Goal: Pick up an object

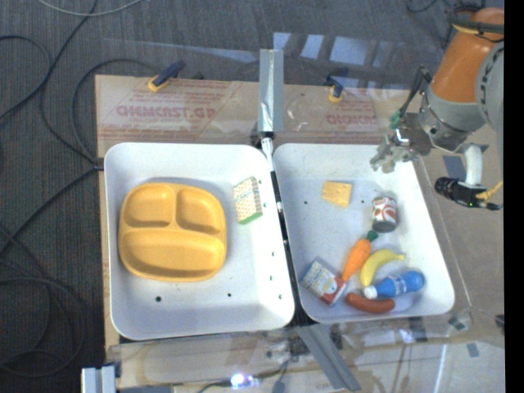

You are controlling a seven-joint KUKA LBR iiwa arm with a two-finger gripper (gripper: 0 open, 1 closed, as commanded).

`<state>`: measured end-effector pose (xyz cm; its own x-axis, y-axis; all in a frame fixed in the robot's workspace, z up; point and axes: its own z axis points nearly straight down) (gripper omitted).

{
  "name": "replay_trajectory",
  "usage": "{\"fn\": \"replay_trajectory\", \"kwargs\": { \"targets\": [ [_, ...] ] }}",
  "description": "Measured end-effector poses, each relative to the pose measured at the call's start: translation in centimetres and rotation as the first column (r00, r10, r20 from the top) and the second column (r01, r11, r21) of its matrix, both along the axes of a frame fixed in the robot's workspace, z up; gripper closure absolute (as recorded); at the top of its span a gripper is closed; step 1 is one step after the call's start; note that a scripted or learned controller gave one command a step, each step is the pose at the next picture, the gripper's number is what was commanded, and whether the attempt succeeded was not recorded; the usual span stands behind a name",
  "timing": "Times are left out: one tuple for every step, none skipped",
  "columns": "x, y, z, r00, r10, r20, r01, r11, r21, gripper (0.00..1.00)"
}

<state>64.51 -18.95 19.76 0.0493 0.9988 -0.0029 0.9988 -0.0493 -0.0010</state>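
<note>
My gripper [386,159] hangs over the far right corner of the right bin [307,166], with nothing visible between its fingers. In that bin lie a tan cracker square [336,193], a small red-and-white can [384,212], a carrot [356,258], a banana [382,263], a blue-and-white bottle [396,285], a red sausage [369,303] and a small carton [320,278]. The nearest items to the gripper are the can and the cracker, both lying below it and apart from it.
The left bin [147,158] holds a yellow divided tray [173,230] and a small green-and-white packet [247,199] near its right wall. A metal divider post [269,88] stands between the bins at the back. Two clamps [166,74] sit on the board behind.
</note>
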Motion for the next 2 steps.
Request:
{"fn": "replay_trajectory", "kwargs": {
  "targets": [
    [0.0, 0.0, 0.0, 1.0, 0.0, -0.001, 0.0, 1.0, -0.001, 0.0],
    [-2.3, 0.2, -9.8, 1.0, -0.017, 0.005, 0.017, 1.0, 0.001, 0.0]
  ]
}}
